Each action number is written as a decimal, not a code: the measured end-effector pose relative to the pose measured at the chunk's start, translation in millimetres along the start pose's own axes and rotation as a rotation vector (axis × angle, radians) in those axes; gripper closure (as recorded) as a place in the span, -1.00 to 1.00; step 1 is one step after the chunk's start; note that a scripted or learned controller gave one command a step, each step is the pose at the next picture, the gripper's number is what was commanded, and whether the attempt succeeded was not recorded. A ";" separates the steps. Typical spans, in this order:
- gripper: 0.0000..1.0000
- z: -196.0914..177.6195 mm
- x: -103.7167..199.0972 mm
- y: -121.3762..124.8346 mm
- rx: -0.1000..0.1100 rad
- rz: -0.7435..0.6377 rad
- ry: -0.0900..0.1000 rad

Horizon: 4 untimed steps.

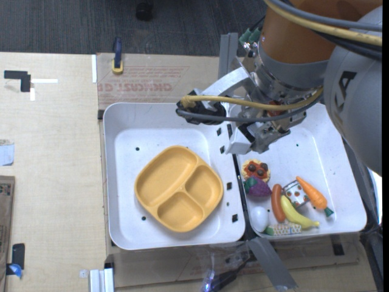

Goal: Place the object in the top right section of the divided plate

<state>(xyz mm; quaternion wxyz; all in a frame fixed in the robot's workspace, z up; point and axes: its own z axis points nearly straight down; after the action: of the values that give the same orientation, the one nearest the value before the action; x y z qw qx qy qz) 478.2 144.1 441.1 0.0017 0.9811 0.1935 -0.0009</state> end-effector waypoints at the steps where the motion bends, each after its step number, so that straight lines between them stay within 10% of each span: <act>1: 1.00 122.3 11.9 -30.9 0.001 -0.322 -0.004; 2: 1.00 0.3 -22.0 57.5 0.001 -0.407 -0.002; 3: 1.00 125.9 -12.7 29.0 0.002 -0.351 -0.003; 4: -1.00 126.0 -12.7 29.2 0.002 -0.351 -0.004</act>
<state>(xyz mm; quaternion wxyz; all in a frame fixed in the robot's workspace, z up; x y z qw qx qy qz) 477.4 111.7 315.3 0.0008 0.9322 0.3620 -0.0032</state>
